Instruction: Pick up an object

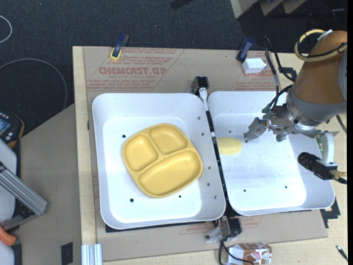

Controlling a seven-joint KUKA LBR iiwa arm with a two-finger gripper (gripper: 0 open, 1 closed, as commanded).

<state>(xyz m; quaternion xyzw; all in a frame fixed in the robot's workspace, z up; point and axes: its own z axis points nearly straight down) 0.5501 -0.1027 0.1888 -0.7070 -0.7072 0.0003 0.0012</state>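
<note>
Overhead slanted view of a tan surface (165,65) printed with red lettering, carrying two shallow white bins side by side.

Left bin (105,148): holds a yellow divided plate (161,159) with three compartments, two small ones toward the far side and one larger one toward the near side. The plate lies flat near the bin's centre, apart from every wall.

Right bin (287,197): holds a small pale yellow object (229,146), rounded and lying flat on the bin floor just beside the wall shared with the left bin. Its exact kind cannot be told.

Arm (320,81): grey with an orange band, entering from the right and reaching over the far half of the right bin. The gripper (255,130) is above the bin floor, near the pale yellow object but apart from it, on its right and slightly farther from the viewer. Its fingers (251,132) point toward the shared wall; whether they are open or closed cannot be told, and nothing is seen between them.

Periphery: a yellow-and-blue clamp (118,47) and a blue clamp with a white block (251,59) sit at the far edge of the surface.
</note>
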